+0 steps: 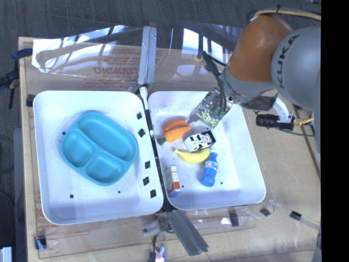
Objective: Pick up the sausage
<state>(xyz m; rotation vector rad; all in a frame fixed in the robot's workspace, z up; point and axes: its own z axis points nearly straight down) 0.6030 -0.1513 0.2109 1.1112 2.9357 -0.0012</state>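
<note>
The sausage [175,124], a short orange-red piece, lies in the upper middle of the right bin [248,146], touching the carrot [178,135] just below it. My gripper [206,113] hangs over the same bin, a little to the right of the sausage and above the cow-patterned carton [199,140]. Nothing shows held in it. The grey arm with its orange band [256,48] reaches in from the upper right.
A yellow banana [192,155], a blue bottle [209,170] and a small red-labelled bottle [173,179] lie lower in the right bin. The left bin [49,190] holds a blue divided plate [99,146].
</note>
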